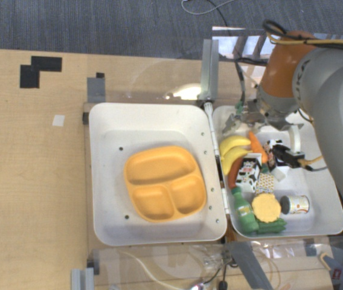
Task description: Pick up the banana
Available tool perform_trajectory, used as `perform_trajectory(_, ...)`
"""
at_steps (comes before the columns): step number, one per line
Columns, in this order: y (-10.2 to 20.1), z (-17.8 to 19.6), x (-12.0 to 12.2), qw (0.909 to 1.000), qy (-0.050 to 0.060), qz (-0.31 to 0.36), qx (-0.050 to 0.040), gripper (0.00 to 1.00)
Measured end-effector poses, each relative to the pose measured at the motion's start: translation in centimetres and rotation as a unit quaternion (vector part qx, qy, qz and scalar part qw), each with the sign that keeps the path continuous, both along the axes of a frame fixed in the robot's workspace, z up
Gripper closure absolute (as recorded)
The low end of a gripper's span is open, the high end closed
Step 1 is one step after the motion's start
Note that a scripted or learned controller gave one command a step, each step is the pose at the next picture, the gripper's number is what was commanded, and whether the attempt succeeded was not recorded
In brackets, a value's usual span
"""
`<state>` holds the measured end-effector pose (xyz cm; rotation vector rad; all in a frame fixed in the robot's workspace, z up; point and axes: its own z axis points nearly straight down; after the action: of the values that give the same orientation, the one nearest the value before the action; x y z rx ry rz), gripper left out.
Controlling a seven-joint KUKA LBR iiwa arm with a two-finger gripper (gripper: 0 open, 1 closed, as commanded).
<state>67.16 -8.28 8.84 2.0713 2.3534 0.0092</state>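
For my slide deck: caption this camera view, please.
KUKA arm reaches over the right bin where a banana lies among clutter.

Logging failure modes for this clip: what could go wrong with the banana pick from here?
1. Clutter: the banana lies against the right bin's left wall, touching a carrot and a small carton, so the gripper may catch a neighbour instead.
2. The wall beside it leaves little room for a finger, so a slip or miss seems likely.
3. The arm's cables hang over the items and could snag.
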Motion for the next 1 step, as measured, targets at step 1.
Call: perform_trajectory(1,-0.35,0.12,-3.69,0.9999,-0.001,-0.016,0.0000,0.00)
